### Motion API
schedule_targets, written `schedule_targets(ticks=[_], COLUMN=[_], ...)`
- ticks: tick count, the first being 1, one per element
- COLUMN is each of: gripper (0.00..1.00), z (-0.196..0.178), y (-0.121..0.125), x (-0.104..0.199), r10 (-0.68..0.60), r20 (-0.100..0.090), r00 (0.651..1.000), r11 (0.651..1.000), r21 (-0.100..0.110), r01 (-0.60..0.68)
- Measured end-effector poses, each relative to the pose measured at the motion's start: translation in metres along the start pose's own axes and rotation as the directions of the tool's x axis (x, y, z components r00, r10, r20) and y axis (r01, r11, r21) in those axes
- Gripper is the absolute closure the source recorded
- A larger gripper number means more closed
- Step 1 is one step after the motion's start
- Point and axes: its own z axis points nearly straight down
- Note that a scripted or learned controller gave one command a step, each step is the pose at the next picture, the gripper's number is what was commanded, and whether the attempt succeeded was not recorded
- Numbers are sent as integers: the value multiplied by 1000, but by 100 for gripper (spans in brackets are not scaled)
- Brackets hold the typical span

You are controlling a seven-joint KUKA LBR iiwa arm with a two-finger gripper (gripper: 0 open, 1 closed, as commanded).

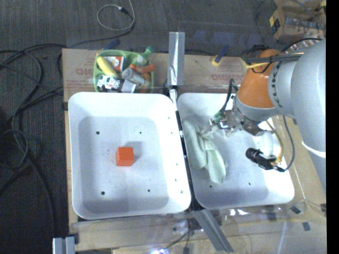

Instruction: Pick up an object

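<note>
progress: early, nothing lifted | pincer (220,121): low in right bin (275,192), grip state cannot tell | pale cloth (207,153): lying just below-left of pincer | orange block (125,156): far left, other bin | left: grasp, lift

The gripper (220,121) is seen over the right bin (275,194), but its fingertips are lost against the pale green cloth (207,155), so contact with it cannot be judged. The arm (307,83) is cut off by the right edge. The jumble in the green basket (123,72) is too small to be named. The cardboard box (296,9) is clipped at the top corner.
</note>
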Motion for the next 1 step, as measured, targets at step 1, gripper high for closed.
schedule_targets(ticks=[1], gripper=[0], z=[-52], y=[-46], x=[23], r10=[67], r20=[-7], r00=[998], r11=[997], r21=[29], r01=[-67])
